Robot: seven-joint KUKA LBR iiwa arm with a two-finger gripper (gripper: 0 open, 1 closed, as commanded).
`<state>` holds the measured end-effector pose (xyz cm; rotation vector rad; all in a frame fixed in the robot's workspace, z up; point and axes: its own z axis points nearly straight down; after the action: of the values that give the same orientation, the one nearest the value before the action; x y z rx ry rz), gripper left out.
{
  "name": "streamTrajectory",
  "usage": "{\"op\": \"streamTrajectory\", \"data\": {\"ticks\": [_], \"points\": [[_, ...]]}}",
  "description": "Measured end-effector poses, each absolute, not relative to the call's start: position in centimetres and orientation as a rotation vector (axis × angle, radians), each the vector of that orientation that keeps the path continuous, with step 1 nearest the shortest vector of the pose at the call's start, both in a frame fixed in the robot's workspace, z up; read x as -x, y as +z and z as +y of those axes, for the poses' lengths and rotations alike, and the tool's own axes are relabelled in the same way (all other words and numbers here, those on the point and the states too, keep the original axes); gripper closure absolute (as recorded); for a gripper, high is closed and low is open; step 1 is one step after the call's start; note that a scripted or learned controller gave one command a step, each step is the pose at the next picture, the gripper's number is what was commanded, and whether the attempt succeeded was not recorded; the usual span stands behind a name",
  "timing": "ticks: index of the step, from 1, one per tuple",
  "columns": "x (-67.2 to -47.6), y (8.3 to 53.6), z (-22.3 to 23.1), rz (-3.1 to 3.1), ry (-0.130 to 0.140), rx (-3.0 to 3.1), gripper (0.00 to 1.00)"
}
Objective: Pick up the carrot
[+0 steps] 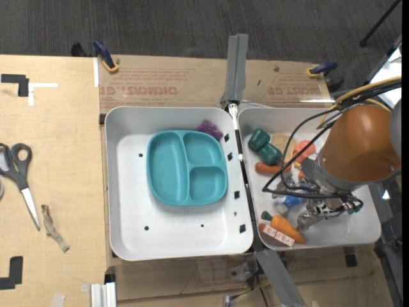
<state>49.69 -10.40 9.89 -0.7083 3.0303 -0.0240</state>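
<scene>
Where the right bin (364, 232) is shown, the carrot (283, 224) is seen lying near its front wall, just beside a red-and-white packet (275, 235). The gripper (311, 215) is positioned just right of the carrot; whether the jaws are apart cannot be told. Mirrored lettering on the cardboard (153, 85) is not legible.

A robotics lab or test workshop. Two white bins (115, 190) sit on cardboard sheets (163, 85) held by spring clamps (105, 55) at the top of the frame. The plywood surface (48, 171) at left carries black tape markers (16, 84) and scissors (20, 178). Cables (377, 85) loop at right above dark carpet (160, 11).
</scene>
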Motion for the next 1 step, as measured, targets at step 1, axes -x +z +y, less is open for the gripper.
{"op": "streamTrajectory", "data": {"ticks": [1], "points": [[-55.46,9.32,-15.99,3.113,-0.001,0.369,0.00]]}}
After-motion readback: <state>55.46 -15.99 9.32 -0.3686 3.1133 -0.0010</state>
